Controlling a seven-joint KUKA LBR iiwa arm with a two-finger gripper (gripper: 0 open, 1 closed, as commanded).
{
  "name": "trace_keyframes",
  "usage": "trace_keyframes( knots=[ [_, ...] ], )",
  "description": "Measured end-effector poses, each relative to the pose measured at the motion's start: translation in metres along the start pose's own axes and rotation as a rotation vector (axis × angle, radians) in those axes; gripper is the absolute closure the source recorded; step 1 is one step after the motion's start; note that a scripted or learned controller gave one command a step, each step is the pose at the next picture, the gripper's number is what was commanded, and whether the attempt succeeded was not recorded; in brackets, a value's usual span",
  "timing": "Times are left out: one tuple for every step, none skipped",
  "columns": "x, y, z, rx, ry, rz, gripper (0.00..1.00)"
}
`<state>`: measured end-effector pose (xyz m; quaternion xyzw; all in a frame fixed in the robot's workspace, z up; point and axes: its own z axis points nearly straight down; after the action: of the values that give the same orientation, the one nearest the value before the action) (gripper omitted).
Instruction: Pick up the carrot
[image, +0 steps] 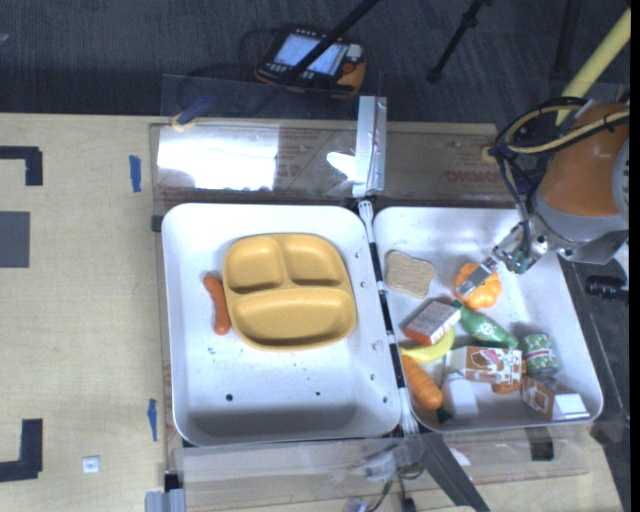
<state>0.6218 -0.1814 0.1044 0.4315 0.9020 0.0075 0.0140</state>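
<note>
The arm (585, 175) is reaching in from about three o'clock, its orange band sitting above the wrist at the upper right of the right bin (560, 300). The gripper (492, 272) is pointing down and toward eight o'clock, its tip hanging over an orange pepper-like toy (480, 288) near the middle of that bin. Whether it is touching the toy is not clear, and I cannot tell how the fingers are standing.

The carrot (422, 385) is lying in the right bin at about seven o'clock, along the left wall, well apart from the gripper. A yellow banana (430, 349) is lying just above it, touching or nearly so. A small red and grey box (432, 320) is resting between the banana and the gripper. A slice of bread (409, 273) is lying at the bin's ten o'clock. A green bottle-like item (487, 331), a printed carton (493, 369) and a green can (539, 352) are crowding the bin's five o'clock corner.

In the left bin (190, 380) a yellow divided plate (290, 290) is sitting near the centre, with an orange-red sausage-like toy (217, 303) lying at its nine o'clock side.
</note>
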Motion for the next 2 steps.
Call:
trace_keyframes(
  knots=[
    [-0.023,-0.004,0.018,0.020,0.015,-0.115,0.00],
    [-0.024,-0.002,0.006,0.015,0.009,-0.114,1.00]
  ],
)
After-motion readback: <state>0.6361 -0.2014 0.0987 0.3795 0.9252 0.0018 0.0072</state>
